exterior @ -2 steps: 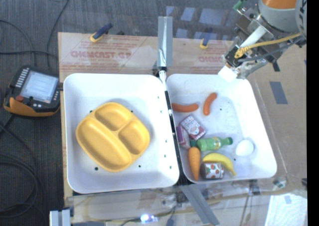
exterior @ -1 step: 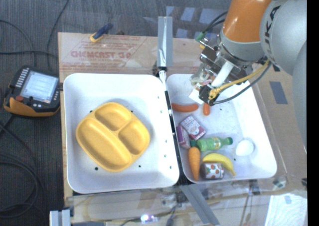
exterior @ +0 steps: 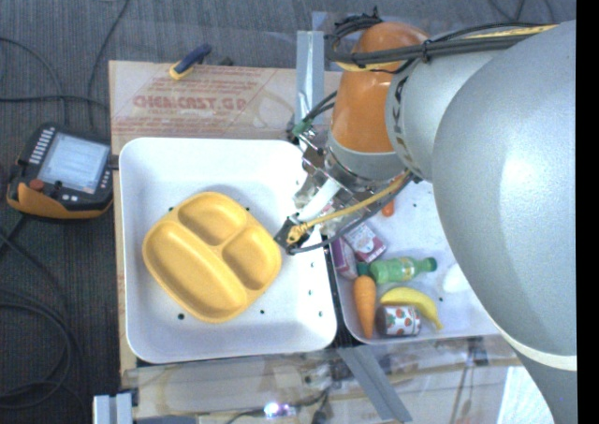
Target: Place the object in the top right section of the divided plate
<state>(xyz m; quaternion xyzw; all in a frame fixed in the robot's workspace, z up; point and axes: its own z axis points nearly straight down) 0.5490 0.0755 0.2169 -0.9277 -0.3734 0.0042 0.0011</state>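
Observation:
A yellow divided plate (exterior: 211, 255) lies in the left white bin (exterior: 150, 338), turned at an angle, and all three of its sections look bare. My gripper (exterior: 313, 196) hangs below the orange wrist band over the divide between the two bins, just right of the plate's upper right edge. I see nothing held in it. The arm's large grey body covers much of the right bin (exterior: 351, 327).
In the right bin lie a carrot (exterior: 364, 299), a banana (exterior: 412, 299), a green bottle (exterior: 401, 270), a red can (exterior: 401, 321) and a pink packet (exterior: 366, 244). A teach pendant (exterior: 61, 172) sits left of the bench.

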